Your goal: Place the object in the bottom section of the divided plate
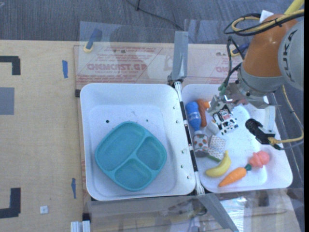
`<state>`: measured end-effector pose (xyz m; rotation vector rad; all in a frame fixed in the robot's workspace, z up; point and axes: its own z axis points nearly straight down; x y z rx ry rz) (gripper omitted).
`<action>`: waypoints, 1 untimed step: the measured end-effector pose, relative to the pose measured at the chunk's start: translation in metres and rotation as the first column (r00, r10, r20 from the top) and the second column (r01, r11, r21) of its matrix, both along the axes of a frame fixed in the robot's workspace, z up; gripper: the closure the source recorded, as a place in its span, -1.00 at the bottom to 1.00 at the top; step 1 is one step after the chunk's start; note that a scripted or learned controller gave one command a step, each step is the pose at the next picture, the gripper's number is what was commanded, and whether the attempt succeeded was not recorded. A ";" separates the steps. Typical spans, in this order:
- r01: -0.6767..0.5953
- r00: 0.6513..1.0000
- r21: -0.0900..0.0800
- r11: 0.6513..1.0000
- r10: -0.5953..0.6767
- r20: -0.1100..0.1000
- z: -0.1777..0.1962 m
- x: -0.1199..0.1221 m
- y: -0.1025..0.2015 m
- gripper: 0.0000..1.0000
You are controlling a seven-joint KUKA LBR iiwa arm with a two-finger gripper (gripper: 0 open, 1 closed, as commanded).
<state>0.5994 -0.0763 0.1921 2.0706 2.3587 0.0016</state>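
- Camera view puts the gripper (221, 111) low over the right bin (277, 175), in the crowded upper-left part among the toys; you cannot tell from here whether it is released or clenched, or whether it has anything.
- Your target, the teal divided plate (131, 154), sits alone in the left bin (91, 129), well apart from the gripper, with all three sections bare.
- Watch the clutter: the blue bottle (193, 114), an orange piece (204, 111) and a black-and-white patterned item (226, 122) lie just beside one another, so you risk pinching two at once or nudging one aside.
- The banana (219, 165), carrot (232, 176) and pink toy (259, 159) lie nearer the bin's front edge, away from the gripper.
- The plate sits turned at an angle, so you could easily release over the wrong section.
- Carrying across the bin walls, a loose grasp may drop the object short.
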 end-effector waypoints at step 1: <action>0.077 0.997 0.001 0.997 -0.077 -0.006 -0.008 -0.031 0.087 1.00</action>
